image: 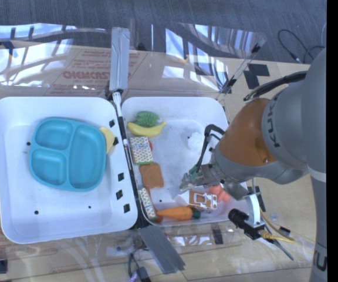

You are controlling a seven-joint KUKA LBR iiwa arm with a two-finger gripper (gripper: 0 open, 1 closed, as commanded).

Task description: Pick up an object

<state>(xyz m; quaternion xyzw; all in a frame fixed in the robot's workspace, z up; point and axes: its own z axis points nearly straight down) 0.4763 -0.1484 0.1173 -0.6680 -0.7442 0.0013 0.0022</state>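
My gripper (193, 178) is low in the right bin (175, 107), near its front right part, under the grey wrist with the orange band. Just in front of it lies a small orange and white carton (202, 200), with a pink-red piece (220, 194) beside it. An orange carrot (175, 214) lies along the bin's front wall. A brown bread slice (152, 175) sits left of the gripper. Further back are a patterned packet (140, 150), a yellow banana (145, 129) and a green broccoli (147, 118). Nothing is visibly held.
The left bin (10, 157) holds a blue divided plate (68, 153) and a yellow piece (108, 138) at its right wall. A second patterned packet (146, 203) lies against the divider between the bins. The arm covers the right bin's right side.
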